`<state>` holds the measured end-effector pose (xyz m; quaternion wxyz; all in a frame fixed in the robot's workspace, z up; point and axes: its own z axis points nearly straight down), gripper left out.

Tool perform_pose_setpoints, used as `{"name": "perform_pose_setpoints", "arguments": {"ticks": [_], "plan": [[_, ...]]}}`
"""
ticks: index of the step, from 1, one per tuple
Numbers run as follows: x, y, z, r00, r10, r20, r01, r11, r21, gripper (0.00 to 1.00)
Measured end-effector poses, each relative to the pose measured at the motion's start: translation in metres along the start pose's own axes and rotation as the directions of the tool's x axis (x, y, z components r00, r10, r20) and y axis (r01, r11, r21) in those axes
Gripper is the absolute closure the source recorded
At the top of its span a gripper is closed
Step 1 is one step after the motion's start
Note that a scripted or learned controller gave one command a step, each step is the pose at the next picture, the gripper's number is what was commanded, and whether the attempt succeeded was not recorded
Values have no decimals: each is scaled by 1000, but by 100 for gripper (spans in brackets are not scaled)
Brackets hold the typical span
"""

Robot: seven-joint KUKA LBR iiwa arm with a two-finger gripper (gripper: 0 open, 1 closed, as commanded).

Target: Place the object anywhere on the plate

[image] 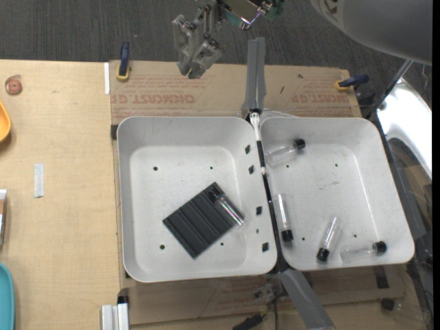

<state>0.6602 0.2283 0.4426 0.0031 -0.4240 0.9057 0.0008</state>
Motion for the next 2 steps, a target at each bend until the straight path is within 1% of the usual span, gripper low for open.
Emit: {"name": "perform_pose_setpoints", "arguments": {"ticks": [1, 2], "plan": [[6, -5, 42, 909, -417, -2, 417, 909, -4, 100], [5, -4, 26, 747, -665, 1, 665, 747, -2, 100]]}}
